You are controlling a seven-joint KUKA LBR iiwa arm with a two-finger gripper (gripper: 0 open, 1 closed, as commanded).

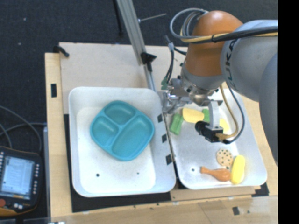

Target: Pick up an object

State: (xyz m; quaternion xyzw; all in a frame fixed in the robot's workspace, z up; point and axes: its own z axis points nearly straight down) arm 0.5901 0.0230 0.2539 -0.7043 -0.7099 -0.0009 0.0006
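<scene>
The green block (176, 123) lies at centre frame against the left wall of the right-hand bin (191, 149), just below the gripper (174, 105). I judge it light, stiff and slightly slick, so I'd pinch its long sides. Whether the gripper is wide or narrow, I cannot tell. A yellow piece (191, 115) lies just beside the block.

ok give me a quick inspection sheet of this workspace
surface: bench bearing left bin and right bin
job's things: in right bin, green block, yellow piece, cracker, yellow fruit, orange drumstick
clutter: blue divided plate in left bin
grippers: tool low by the green block; open or shut unclear
cables: grey loops above the wrist
surroundings: metal rail, handheld screen, dark floor
</scene>
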